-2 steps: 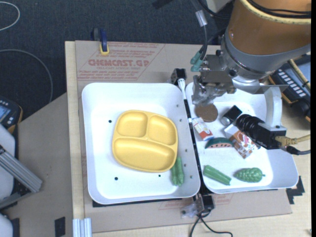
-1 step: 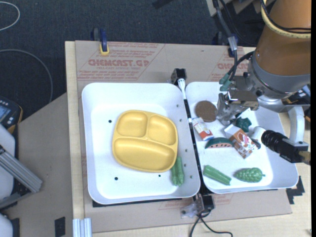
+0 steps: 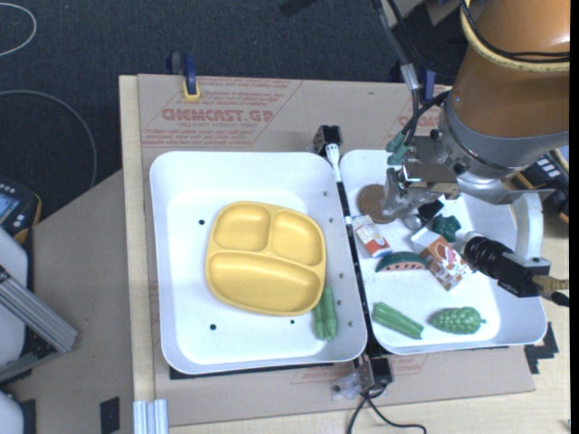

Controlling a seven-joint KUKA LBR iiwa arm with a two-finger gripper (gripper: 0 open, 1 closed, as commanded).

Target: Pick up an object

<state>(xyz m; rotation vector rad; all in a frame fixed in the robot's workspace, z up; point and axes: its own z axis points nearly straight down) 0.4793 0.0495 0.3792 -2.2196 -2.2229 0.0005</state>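
My gripper [image 3: 406, 206] hangs low over the back of the right bin [image 3: 516, 333], under the big orange and grey wrist. A brown round piece [image 3: 368, 199] lies just to its left. A small red and white carton [image 3: 371, 238] sits in front of it, near the bin's left wall. A watermelon slice [image 3: 401, 261] and a red and white box [image 3: 444, 260] lie a little nearer. A teal piece [image 3: 446, 225] shows partly beside the gripper. Nothing can be seen held.
A green pod [image 3: 397, 320] and a bumpy green piece [image 3: 457, 319] rest at the right bin's front. The left bin [image 3: 172, 242] holds a yellow divided plate [image 3: 265, 258], and a green pickle [image 3: 325, 314] lies against its right wall.
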